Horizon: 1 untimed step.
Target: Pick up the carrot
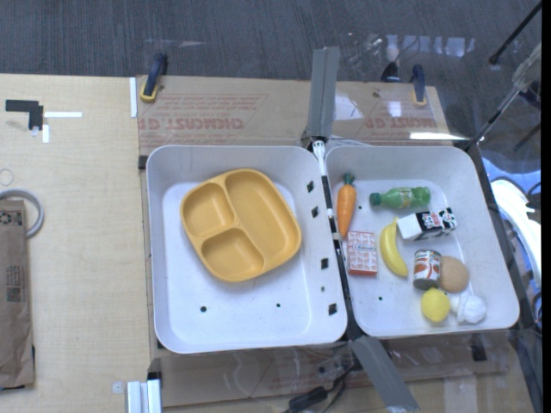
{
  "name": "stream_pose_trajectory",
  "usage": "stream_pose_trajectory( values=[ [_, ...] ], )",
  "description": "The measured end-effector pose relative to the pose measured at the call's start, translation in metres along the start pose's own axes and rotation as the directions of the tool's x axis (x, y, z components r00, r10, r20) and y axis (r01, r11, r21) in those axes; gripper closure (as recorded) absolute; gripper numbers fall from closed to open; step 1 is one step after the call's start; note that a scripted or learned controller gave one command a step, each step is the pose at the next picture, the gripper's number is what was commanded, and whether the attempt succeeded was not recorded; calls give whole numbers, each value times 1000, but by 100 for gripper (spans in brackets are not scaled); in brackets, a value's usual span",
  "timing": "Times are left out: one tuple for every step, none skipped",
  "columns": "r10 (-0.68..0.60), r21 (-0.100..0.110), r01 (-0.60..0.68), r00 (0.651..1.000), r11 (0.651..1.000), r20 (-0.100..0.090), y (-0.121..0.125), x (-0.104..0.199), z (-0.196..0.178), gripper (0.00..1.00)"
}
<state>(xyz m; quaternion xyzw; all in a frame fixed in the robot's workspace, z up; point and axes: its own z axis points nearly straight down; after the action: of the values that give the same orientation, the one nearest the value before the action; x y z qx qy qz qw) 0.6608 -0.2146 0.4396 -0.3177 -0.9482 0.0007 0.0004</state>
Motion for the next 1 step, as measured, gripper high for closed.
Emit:
stream_pose_trajectory(
  values=[
    [-436,-2,436,900,900,1,-1,7,-1,100]
  ],
)
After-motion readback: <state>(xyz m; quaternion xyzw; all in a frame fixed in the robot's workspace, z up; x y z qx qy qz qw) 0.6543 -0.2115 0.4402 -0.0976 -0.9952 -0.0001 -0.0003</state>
